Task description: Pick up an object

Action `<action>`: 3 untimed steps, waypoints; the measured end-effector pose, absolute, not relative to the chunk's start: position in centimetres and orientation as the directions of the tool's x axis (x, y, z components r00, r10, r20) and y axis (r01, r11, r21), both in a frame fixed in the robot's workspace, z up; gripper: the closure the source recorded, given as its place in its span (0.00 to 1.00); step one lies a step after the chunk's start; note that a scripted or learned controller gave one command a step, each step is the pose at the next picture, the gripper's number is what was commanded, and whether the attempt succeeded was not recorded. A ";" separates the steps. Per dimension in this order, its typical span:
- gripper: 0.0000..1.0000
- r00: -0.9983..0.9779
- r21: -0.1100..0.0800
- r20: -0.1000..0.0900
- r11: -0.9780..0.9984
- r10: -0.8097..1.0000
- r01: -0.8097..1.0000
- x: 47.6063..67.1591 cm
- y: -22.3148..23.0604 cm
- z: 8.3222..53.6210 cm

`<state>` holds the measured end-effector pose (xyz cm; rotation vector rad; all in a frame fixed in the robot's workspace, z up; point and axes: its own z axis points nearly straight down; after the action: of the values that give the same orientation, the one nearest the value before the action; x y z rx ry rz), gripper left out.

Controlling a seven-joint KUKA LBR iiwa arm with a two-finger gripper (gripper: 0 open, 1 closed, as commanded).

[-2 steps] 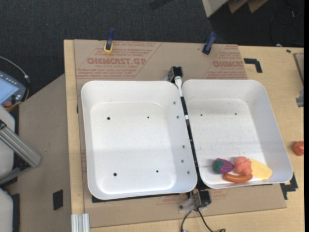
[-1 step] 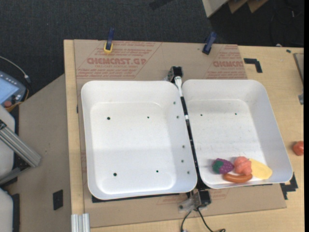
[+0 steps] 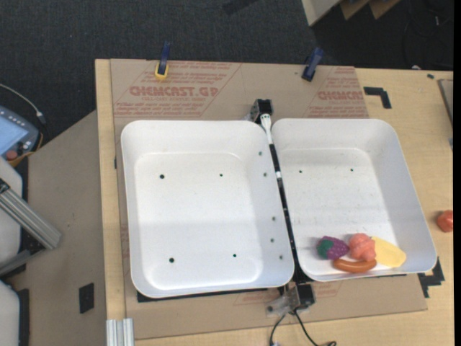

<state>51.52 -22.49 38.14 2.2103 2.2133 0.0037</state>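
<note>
Purple toy (image 3: 333, 247) in right bin's (image 3: 403, 157) near corner.

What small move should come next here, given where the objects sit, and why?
Probably bring the gripper over the near right corner of the right bin, because the objects are all clustered there: a purple piece, a pink piece, a yellow piece and an orange-red sausage shape. The purple one lies at the cluster's edge, so it looks the easiest target.
</note>
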 end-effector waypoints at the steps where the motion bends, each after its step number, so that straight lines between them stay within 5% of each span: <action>1: 1.00 -0.002 0.015 -0.011 0.002 1.000 1.000 51.6 -22.5 39.2; 2: 1.00 -0.002 0.019 -0.013 0.002 1.000 1.000 51.7 -22.5 40.2; 3: 1.00 0.001 -0.006 0.002 -0.001 1.000 1.000 49.7 -22.4 34.6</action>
<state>49.70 -22.37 34.62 2.2273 2.2241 -0.0042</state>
